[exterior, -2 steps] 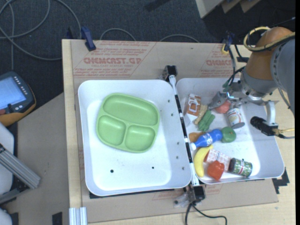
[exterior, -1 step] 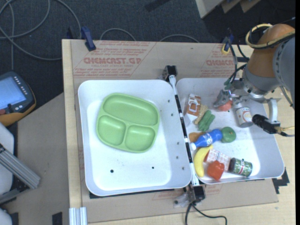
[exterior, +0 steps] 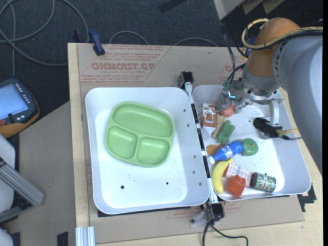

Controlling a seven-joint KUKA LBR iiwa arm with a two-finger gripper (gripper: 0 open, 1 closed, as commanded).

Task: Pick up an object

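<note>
Brown bench (exterior: 138, 60), two white bins (exterior: 97, 137); perhaps clamped

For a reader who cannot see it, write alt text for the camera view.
A grey robot arm reaches from the right, its pincer low over the back of the right bin, which holds a banana, green apple, blue bottle and other small items. The left bin holds a green divided plate.

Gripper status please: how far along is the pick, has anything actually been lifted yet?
Done: the gripper is down in the right bin, at its far end, by a small red item. In hand: nothing visibly held. Left: the grasp and lift; the banana, blue bottle and green apple lie in that bin, the green tray in the left bin.
</note>
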